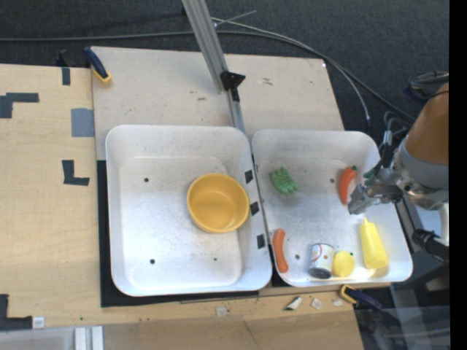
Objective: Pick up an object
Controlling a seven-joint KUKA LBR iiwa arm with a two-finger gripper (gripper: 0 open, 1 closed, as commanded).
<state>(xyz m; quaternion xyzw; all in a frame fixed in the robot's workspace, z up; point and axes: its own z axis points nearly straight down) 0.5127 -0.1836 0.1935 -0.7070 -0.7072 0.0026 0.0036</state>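
You have the gripper (363, 199) low at the right bin's (306, 138) right wall, just beside the orange carrot (345, 184), which lies at its left with its long axis up-down the view; whether anything is gripped, you cannot tell.

No legible text, brand, no. or sign anywhere in view. Small can (319, 259) in right bin (314, 143): label has dark and pale markings, too small/blurred to read. Grey and dark tape patches (82, 122) on bench at left: plain, no lettering. Small white tag (38, 321) at bench's lower-left edge: no chars can be made out. Yellow bowl (217, 202) in left bin (124, 152): unmarked.
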